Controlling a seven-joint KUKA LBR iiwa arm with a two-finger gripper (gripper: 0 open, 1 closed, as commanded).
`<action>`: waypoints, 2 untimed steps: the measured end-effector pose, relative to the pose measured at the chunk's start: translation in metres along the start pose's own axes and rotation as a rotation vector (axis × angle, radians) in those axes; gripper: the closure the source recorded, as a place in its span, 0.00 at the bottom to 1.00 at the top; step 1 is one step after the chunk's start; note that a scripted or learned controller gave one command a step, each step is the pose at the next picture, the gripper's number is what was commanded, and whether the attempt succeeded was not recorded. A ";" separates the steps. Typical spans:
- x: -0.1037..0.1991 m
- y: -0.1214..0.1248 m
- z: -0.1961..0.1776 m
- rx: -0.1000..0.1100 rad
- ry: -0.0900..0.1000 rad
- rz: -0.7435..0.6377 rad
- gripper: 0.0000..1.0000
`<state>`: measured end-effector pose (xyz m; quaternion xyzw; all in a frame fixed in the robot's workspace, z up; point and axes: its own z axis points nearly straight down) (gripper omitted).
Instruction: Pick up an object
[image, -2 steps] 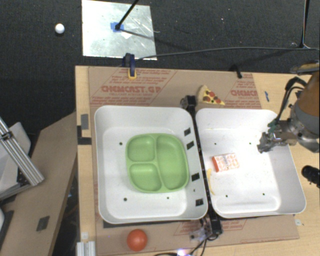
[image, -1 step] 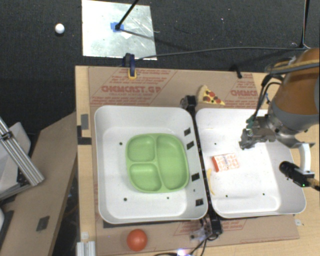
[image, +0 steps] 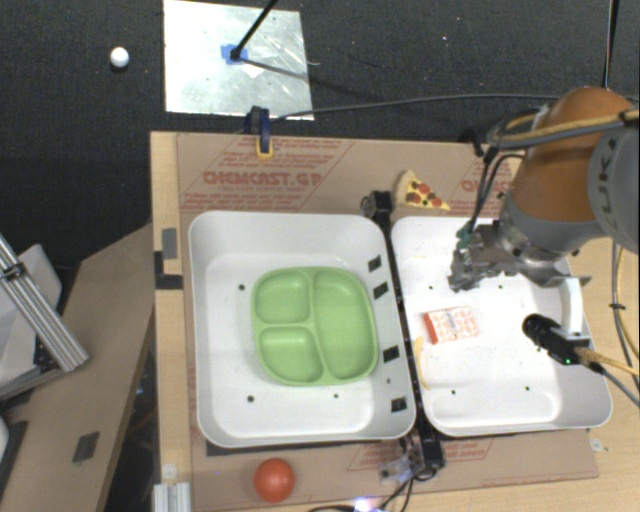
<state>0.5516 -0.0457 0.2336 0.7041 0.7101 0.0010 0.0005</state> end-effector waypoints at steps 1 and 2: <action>0.048 0.024 0.013 0.000 0.001 -0.001 1.00; 0.104 0.053 0.014 -0.002 0.002 -0.002 1.00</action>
